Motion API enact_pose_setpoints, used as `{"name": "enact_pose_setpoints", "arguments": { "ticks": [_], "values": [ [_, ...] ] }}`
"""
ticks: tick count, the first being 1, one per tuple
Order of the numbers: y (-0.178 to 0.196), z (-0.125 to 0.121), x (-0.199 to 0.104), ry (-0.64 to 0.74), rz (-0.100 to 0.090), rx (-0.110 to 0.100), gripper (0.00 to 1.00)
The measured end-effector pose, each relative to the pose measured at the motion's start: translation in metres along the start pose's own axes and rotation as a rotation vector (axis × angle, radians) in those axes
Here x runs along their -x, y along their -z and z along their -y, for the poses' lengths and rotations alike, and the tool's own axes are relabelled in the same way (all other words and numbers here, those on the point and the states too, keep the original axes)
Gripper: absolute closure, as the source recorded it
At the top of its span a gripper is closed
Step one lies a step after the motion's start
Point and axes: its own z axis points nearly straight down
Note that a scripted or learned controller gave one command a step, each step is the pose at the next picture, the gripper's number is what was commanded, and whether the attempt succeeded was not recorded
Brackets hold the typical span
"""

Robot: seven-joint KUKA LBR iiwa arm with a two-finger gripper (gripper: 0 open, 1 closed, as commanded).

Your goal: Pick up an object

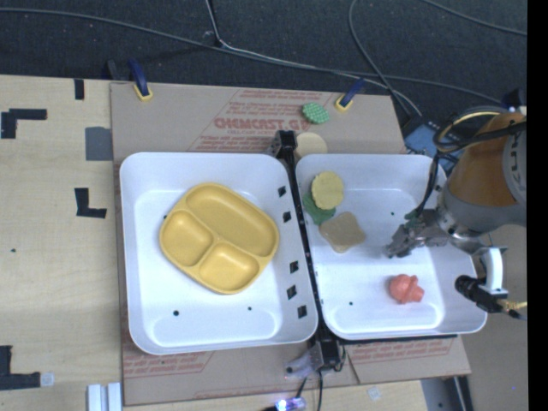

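In the right bin (377,319) lie a red toy (406,288) near the front, a tan flat piece (342,231) in the middle left, and a yellow round piece (327,190) lying on a green piece (315,211) at the back left. My gripper (401,245) reaches in from the right and hangs low over the bin's floor, a little behind the red toy and to the right of the tan piece. Nothing shows between its dark fingers.
The left bin (145,315) holds a yellow divided plate (219,237). A green dotted disc (315,112) and a pale disc (311,143) lie on the cardboard behind the bins. Black clips line the divider between the bins. Cables run across the back.
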Motion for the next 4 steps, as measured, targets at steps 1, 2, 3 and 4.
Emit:
{"name": "enact_pose_setpoints", "arguments": {
  "ticks": [1, 2, 3, 4],
  "values": [
    [0.062, 0.002, 0.002, -0.001, 0.002, 0.006, 1.00],
    [0.113, -0.007, -0.004, 0.000, 0.002, 0.006, 1.00],
    [0.159, -0.015, -0.001, 0.000, 0.002, 0.006, 1.00],
    [0.144, -0.030, -0.045, 0.003, 0.000, 0.000, 1.00]
  ]
}}
